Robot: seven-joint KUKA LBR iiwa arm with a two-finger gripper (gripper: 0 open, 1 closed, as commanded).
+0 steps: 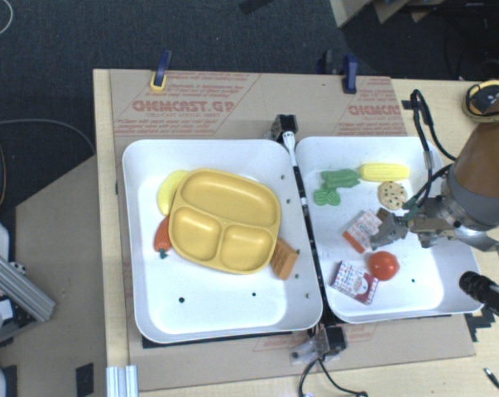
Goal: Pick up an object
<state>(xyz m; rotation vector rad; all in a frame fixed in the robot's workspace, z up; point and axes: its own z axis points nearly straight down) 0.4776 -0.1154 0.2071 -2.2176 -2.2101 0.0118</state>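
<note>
Overhead, the arm (481, 180) is reaching in from the right, and the gripper (391, 228) is hanging over the right bin (427, 292), just beside a red-and-white packet (361, 230); whether it is grasping anything I cannot tell. A tomato (383, 265) is lying just nearer, a cookie (391, 194) and corn (384, 171) farther. A yellow tray (224, 220) is sitting in the left bin (208, 304).

A yellow divided tray (224, 222) fills the left bin (150, 304); small toys (383, 265) scatter the right bin (431, 292).
</note>
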